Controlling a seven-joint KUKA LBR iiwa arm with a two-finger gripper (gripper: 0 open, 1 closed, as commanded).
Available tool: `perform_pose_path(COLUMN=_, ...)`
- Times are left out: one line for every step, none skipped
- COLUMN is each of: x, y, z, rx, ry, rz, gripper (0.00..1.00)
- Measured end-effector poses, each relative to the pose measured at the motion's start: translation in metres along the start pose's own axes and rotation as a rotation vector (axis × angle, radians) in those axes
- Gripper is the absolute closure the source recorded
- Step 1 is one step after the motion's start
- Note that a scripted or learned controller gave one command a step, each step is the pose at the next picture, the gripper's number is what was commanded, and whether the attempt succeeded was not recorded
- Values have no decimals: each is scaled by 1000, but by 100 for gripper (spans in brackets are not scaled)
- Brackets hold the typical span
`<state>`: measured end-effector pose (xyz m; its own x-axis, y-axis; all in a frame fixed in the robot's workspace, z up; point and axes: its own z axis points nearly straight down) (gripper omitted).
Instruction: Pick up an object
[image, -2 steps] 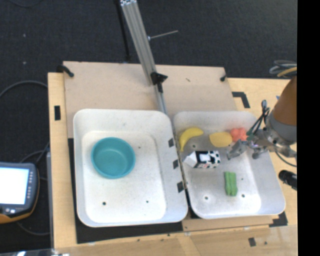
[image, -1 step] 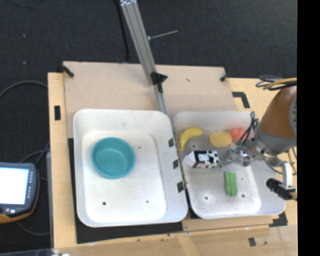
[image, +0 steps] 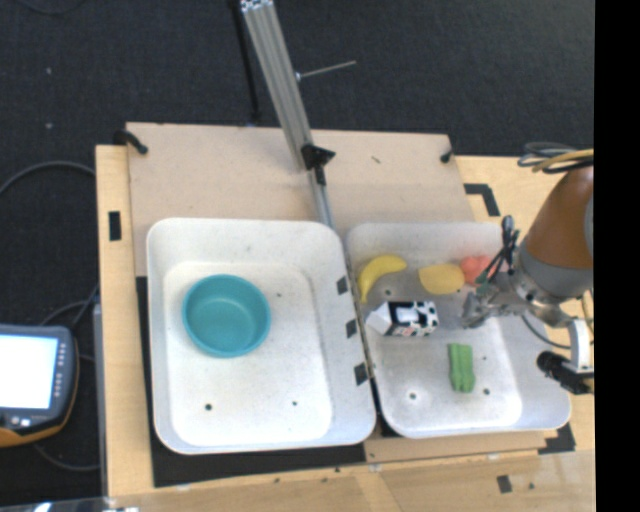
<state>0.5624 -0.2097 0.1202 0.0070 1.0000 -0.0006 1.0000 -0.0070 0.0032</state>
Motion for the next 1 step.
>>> perform_pose_path(x=-6, y=7, z=-62, rx=-5, ry=-2, rz=-9, gripper=100)
